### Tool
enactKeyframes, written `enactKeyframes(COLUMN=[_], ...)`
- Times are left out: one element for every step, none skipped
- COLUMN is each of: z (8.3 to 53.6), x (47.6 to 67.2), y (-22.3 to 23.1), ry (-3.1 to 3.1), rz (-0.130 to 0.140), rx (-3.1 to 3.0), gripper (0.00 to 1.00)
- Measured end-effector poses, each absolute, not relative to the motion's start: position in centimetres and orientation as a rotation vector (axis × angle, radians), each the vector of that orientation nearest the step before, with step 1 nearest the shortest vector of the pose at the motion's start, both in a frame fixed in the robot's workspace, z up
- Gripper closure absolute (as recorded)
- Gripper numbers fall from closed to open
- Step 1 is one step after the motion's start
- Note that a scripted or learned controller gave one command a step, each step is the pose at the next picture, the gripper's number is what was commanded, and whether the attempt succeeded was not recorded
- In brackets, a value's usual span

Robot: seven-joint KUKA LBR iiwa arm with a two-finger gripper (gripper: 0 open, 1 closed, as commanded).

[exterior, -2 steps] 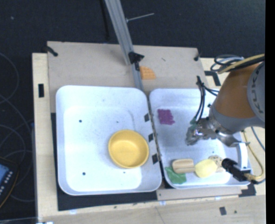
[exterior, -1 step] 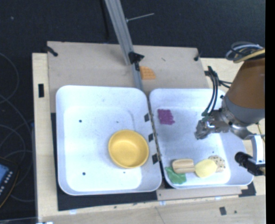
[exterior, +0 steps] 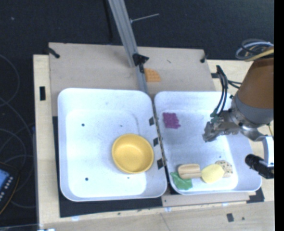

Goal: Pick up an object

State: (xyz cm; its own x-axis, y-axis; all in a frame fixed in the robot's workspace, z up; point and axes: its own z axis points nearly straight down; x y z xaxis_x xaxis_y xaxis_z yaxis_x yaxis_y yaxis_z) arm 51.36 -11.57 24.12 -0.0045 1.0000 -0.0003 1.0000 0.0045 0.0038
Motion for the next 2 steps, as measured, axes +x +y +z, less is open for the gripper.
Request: enactKeyframes(z=[23.2, 22.6], x=[52.7, 53.6], y=[-6.6, -0.7], ry=[2.229, 2.23], rz=[0.001, 0.003], rx=[2.214, 2.212], gripper=[1.0, 1.0])
